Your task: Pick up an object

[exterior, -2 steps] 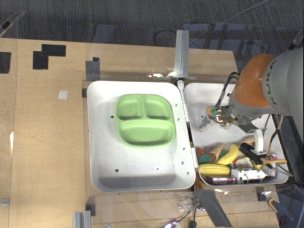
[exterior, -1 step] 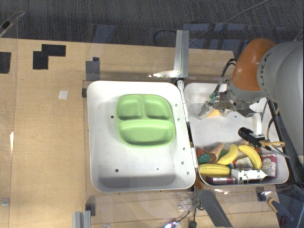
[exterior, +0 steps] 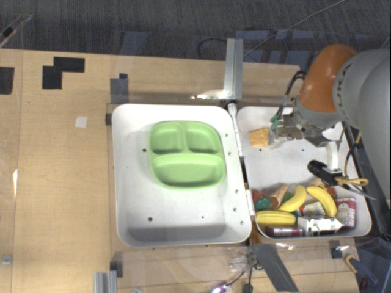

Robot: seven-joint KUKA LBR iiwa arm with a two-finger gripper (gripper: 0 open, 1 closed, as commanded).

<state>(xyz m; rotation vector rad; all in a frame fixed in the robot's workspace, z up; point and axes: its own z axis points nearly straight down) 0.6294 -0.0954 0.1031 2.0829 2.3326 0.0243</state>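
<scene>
Wooden bench, two bins
A left white bin and a right white bin sit side by side on it; black patches mark its far-left part.

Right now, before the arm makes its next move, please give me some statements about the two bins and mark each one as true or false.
1. The green plate lies in the left bin. True.
2. The bananas lie beside the green plate. False: they lie in the right bin, at its lower end in the view, among other small things.
3. The hand is above the right bin, close to a tan piece. True.
4. The tan piece lies among the bananas. False: it lies apart from them, near the upper left corner of the right bin.
</scene>
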